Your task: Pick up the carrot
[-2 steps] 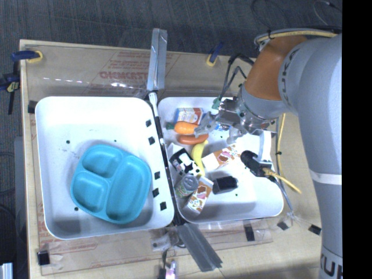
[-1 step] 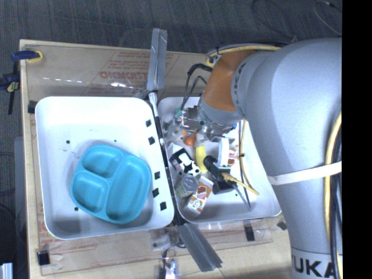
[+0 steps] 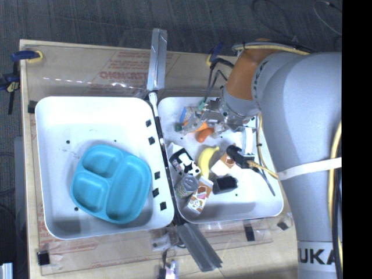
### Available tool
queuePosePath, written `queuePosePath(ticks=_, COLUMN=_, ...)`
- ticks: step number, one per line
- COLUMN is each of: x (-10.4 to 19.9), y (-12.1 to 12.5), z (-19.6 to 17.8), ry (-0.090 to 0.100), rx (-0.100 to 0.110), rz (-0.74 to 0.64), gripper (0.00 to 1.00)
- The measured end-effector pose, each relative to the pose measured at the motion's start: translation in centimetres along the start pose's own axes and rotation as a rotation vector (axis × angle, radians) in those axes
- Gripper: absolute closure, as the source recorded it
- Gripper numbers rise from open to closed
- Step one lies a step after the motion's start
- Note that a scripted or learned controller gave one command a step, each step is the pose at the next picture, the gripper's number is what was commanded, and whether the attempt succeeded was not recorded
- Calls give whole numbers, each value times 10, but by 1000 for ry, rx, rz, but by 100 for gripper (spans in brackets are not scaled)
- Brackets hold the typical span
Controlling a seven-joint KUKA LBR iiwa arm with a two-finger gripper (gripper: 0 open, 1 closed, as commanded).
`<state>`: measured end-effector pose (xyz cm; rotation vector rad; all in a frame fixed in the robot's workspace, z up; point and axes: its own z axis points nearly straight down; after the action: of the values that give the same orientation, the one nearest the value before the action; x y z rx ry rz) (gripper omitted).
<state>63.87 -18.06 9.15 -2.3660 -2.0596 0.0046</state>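
Observation:
The carrot (image 3: 203, 134) is a small orange piece in the upper part of the right bin (image 3: 267, 205). My gripper (image 3: 207, 120) is low in that bin, directly above and touching or nearly touching the carrot's upper end. The wrist and the grey arm with its orange band cover the bin's upper right corner. Whether the carrot is gripped cannot be made out.
A yellow banana (image 3: 207, 157), a black-and-white toy (image 3: 185, 162), a tin can (image 3: 187, 185), a small carton (image 3: 199, 198) and a black object (image 3: 225, 183) crowd the right bin below the carrot. A blue-green item (image 3: 185, 118) lies left of the gripper. A blue divided plate (image 3: 110, 182) sits in the left bin (image 3: 58, 121).

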Motion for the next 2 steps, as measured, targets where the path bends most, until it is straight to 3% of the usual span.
queuePosePath(ticks=1, x=2, y=0, z=-10, ry=0, rx=5, rz=-9, gripper=100)
queuePosePath(ticks=2, x=64, y=7, z=-40, ry=0, rx=7, rz=122, gripper=100)
